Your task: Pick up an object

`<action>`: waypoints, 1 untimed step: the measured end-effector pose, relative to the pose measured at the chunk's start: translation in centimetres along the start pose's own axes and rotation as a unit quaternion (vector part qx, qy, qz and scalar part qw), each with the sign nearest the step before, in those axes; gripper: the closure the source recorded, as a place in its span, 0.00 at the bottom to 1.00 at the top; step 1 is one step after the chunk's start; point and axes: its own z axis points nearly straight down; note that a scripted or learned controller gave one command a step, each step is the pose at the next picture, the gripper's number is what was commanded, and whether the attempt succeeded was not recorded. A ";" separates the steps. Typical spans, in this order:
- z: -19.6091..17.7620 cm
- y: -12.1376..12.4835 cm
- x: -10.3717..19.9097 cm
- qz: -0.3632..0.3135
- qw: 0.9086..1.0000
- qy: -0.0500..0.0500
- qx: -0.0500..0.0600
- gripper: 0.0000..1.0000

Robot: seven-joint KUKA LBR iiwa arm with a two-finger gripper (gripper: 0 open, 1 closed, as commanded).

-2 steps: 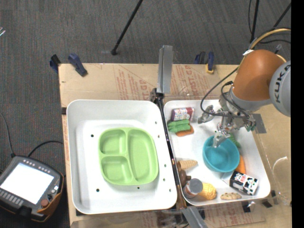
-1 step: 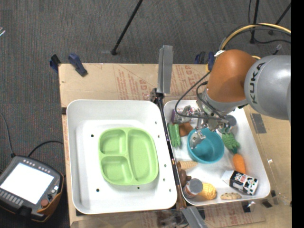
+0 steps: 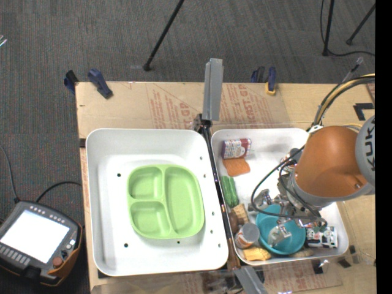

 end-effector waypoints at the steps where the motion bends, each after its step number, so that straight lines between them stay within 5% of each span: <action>1: 0.1 -8.7 -5.8 -0.040 0.999 0.000 0.000 0.00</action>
